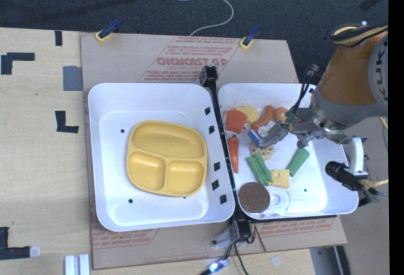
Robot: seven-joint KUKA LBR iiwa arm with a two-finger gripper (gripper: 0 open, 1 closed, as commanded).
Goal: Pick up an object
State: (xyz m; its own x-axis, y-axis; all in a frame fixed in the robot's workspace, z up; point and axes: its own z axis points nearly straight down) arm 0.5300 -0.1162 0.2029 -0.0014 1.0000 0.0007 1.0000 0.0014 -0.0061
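- Nearest to the camera, at the front edge of the right bin, lies a brown round disc like a cookie, just beside a pale clear piece that I cannot identify.
- Toys for the task lie together in the left half of this bin: a green long piece, a second green stick, a yellow wedge like cheese, a slim orange-red carrot shape, a red block, a pale yellow piece and an orange sausage shape.
- Above the middle of this group hangs the gripper, reaching in from the right. Its dark fingers point toward a small blue thing and a beige cracker. I see nothing between them, and I cannot tell if they stand wide or narrow.
- My judgement is that the step in hand is the choice and approach of one toy. The second green stick lies more apart from its neighbours, so it seems the easier target; the crowded middle may give a grasp on two things or on none.
- To do it well, the fingers should come down on the two long sides of the stick, not on its ends, and close only when low.
- Further out, the left bin holds a yellow divided plate, well apart from the toys.
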